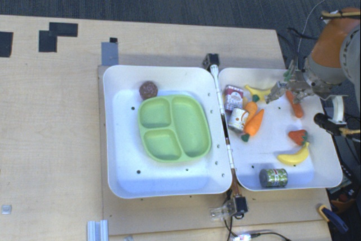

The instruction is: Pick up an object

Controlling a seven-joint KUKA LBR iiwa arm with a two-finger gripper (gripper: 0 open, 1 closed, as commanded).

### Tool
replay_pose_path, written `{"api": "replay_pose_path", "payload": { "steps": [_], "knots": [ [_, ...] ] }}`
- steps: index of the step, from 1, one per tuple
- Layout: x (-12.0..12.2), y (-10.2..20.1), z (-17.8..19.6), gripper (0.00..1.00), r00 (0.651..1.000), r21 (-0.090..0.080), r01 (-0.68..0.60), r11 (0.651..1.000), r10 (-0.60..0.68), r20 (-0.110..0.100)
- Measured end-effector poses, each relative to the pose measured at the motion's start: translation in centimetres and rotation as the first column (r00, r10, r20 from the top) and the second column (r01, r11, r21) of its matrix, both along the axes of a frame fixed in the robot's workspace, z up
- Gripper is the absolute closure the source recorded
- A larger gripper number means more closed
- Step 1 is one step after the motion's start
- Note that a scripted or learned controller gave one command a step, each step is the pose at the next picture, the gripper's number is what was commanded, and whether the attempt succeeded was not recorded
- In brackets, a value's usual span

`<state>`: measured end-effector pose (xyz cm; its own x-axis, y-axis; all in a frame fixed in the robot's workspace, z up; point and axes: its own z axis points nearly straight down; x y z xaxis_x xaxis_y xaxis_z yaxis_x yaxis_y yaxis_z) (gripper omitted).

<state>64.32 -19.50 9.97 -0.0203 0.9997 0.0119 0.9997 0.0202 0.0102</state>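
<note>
Nearest the viewer, well in front of the gripper, a short green-labelled metal can [273, 178] lies on its side by the front wall of the right-hand shallow white plastic bin [324, 173].

Largest things first: the left-hand white bin [121, 178], well away from the gripper across the centre divider, carries a pale green three-compartment plastic plate [174, 128]. The grey arm with its orange band [331, 47] leans in over the right bin's far right corner. Its gripper [289, 89] hangs low there; whether it is open or closed cannot be told, and nothing is visibly held.

The likeliest object to pick is a small orange toy carrot [295, 106], just in front of the gripper, touching or nearly so. Further in front are a red toy strawberry [298, 136] and a yellow toy banana [294, 157]. Off to the gripper's side, towards the divider, sit a smaller yellow banana [256, 90], a larger orange carrot [254, 122], a small white-labelled jar [239, 119] and a red-and-white packet [233, 97]. A small brown round object [149, 89] rests in the left bin, beyond the plate.

Risks, as a judgement: the carrot is thin and slick, so a closing grip could squirt it aside. It also lies close to the bin's far wall, so a descent there could strike the rim or close on nothing.
</note>
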Motion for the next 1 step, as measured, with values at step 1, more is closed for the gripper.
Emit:
{"api": "replay_pose_path", "payload": {
  "steps": [1],
  "knots": [
    [0.12,-0.13,1.16,1.00,1.000,-0.006,-0.005,1.000,0.005,0.006]
  ]
}}
